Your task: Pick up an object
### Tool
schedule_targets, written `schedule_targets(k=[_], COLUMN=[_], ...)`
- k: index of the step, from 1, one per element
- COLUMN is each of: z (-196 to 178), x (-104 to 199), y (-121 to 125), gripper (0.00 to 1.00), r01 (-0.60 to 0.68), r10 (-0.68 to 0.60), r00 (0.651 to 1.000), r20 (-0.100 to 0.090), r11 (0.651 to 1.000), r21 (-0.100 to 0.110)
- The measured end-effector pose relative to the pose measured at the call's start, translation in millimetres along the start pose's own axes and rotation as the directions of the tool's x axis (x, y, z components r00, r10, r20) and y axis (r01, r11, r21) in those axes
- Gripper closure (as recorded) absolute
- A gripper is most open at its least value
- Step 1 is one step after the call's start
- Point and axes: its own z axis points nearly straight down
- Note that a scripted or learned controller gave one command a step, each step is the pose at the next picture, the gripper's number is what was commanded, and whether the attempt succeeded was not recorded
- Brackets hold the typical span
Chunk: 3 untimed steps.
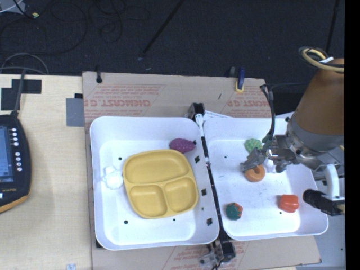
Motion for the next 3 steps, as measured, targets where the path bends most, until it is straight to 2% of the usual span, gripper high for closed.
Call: schedule_targets(k=[1, 2, 3], z=[10.5, 0.4, -18.3], x=[22.5, 20.4, 91.1], y=[-38.7, -37.2, -36.2], gripper=[0.00, 1.00, 1.00], r01=[0.000, -0.006, 0.008], r10=[0.000, 0.006, -0.008], r00=[1.000, 1.000, 1.000], r20=[-0.002, -0.002, -0.002], r11=[1.000, 1.000, 1.000], r21=[0.006, 0.005, 0.000])
